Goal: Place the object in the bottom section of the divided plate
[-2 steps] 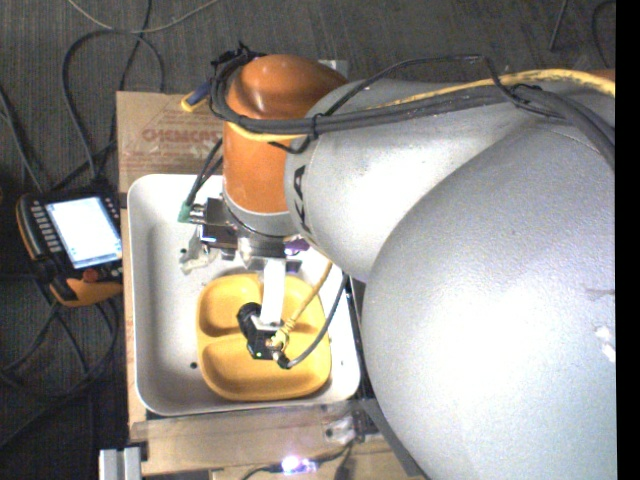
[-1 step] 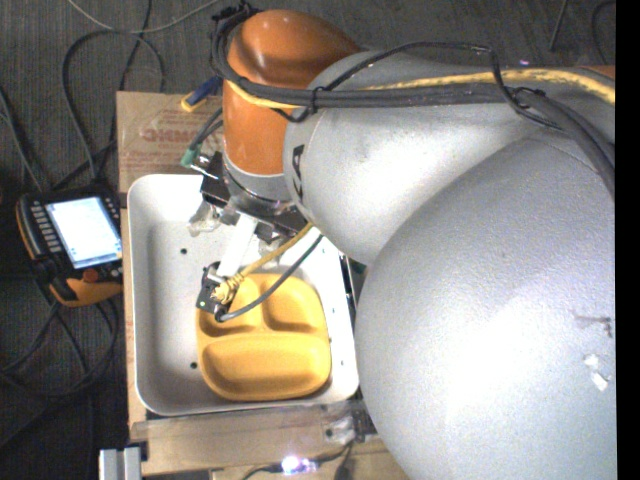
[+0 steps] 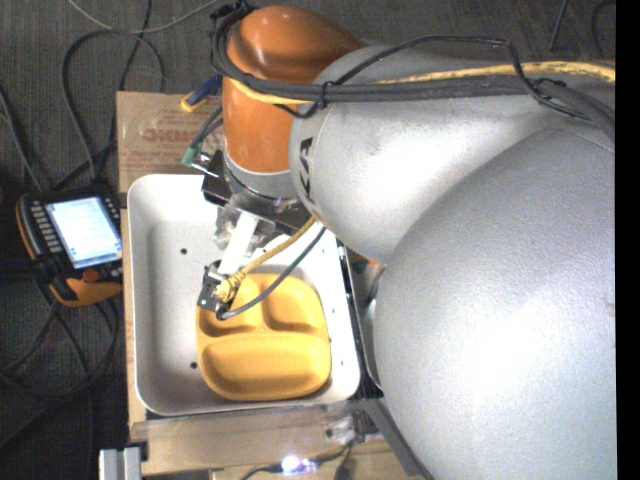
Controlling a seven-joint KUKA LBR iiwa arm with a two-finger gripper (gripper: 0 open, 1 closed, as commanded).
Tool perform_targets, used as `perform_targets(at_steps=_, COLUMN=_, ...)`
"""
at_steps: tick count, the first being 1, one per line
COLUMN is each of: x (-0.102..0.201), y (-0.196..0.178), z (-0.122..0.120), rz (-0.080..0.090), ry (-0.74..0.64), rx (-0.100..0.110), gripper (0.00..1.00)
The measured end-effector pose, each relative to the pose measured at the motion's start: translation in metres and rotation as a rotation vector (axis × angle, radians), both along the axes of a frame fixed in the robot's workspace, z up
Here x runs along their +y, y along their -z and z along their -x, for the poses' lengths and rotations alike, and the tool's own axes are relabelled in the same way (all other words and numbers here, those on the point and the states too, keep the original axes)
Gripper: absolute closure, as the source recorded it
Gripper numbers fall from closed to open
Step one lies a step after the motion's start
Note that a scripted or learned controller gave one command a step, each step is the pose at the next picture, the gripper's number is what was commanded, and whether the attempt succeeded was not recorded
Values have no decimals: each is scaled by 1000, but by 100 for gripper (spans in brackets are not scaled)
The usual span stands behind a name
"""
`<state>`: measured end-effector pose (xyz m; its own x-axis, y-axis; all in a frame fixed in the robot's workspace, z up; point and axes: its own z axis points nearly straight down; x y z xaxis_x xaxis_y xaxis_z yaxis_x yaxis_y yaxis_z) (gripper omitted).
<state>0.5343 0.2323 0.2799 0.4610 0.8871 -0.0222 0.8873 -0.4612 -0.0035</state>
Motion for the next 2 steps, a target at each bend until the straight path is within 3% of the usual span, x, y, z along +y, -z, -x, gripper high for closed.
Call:
perform_targets(at_steps=1, x=0, y=119, z=40, rz=-7, ry=367, rx=-8, gripper=100)
perform_targets(at_steps=2, x=-32, y=119, z=52, rz=-9, ry=212, rx=-6, gripper=100)
